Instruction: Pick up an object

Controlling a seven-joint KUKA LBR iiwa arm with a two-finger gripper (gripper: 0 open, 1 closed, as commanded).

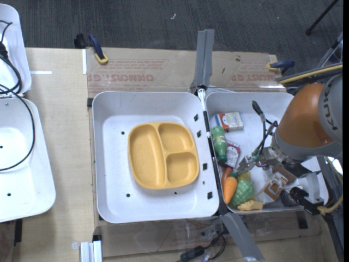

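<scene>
The gripper (252, 162) hangs low just above the green toy (243, 190), right of the carrot (230, 189). Whether it is apart or together cannot be told. The yellow plate (163, 155) lies well left of the green toy

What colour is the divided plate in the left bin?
Yellow-orange; the plate shows clearly in the camera view.

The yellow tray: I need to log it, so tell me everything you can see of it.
The yellow tray looks like smooth moulded plastic, a rounded rectangle with three compartments: one long one on the view's left, two smaller ones on the right. It lies flat and open side up, slightly rotated, near the middle of the left bin, resting on the bin floor. Nothing lies in it, and nothing else touches it.
</scene>
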